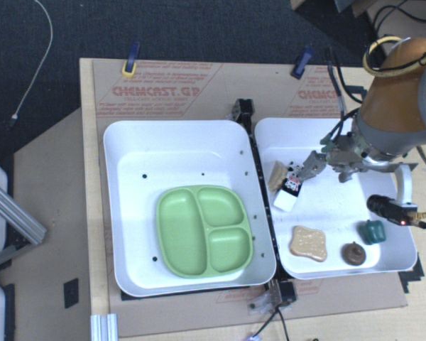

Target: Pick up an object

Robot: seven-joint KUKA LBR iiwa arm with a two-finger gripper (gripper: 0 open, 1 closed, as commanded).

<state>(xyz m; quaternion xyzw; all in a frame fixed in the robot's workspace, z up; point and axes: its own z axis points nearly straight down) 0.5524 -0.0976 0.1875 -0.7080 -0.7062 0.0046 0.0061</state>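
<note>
Item: gripper (303,174) over right bin (341,137) (claw state: we cannot tell); we advise centring on the marker (289,190).

Green divided plate (202,230) seen in left bin (121,190), gripper (304,170) lowered in right bin (298,137) just above a small white block (285,200), toast-shaped piece (308,243) and brown round piece (353,253) laid nearby

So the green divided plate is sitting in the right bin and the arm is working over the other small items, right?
Not quite. The camera view shows the green divided plate in the left bin, not the right one. The arm is indeed over the right bin, where the small items lie, such as the toast-shaped piece.
</note>
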